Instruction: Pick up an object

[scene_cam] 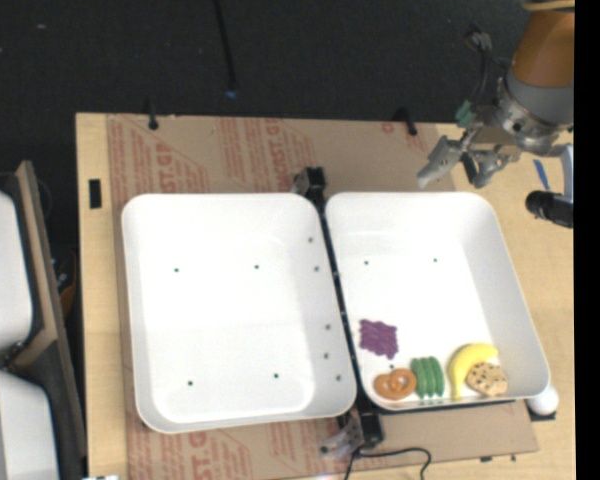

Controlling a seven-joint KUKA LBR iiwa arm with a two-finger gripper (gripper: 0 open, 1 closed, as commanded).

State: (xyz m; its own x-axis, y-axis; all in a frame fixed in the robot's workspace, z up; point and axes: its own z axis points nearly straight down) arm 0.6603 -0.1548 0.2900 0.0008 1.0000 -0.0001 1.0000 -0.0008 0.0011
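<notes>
A cardboard-topped table [230, 153] carries two shallow white bins side by side against a dark floor. The right bin [450, 238] holds five small toys clustered at its near edge: a purple bunch [379, 338], a yellow banana [470, 360] curving over a cookie [488, 378], green pods [428, 376] lying lengthwise toward the camera, and an orange pretzel [394, 384]. The hand [458, 165] hangs above that bin's far rim, fingers spread, grasping nothing.

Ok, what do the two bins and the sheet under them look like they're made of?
Left bin and right bin: probably thin moulded plastic, smooth white with a slight sheen and rounded corners. Sheet beneath: looks like corrugated cardboard, matte tan with red printed lettering.
</notes>
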